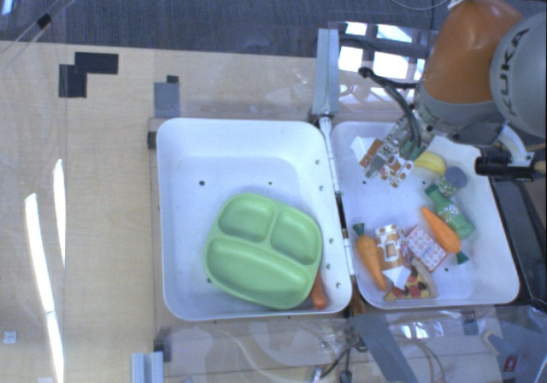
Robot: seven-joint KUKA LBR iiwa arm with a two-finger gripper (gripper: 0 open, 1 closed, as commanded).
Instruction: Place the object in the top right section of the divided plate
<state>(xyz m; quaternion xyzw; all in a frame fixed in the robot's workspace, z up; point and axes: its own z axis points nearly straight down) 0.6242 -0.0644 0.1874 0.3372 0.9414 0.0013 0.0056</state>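
- Two shallow white bins are seen side by side on the wooden bench (102, 227).
- In the left bin (184, 167), a green divided plate (263, 249) is seen lying toward the near right corner; its sections are bare.
- Just beside the plate's near right edge, part of an orange item (318, 294) is seen against the bin wall.
- The right bin (504, 283) is seen to hold a cluster of items: a carrot (370, 260) near the left wall, a second carrot (440, 230) to its right, a yellow banana (430, 163), green packets (450, 209), a red-and-white checked pack (425, 249) and a small printed carton (388, 240).
- The gripper (395, 155) is held low over the far part of the right bin, well apart from the plate.
- A small item with an orange and white print (373, 159) is seen at the gripper's tip, but it cannot be told whether it is gripped or whether the gripper is open or closed.
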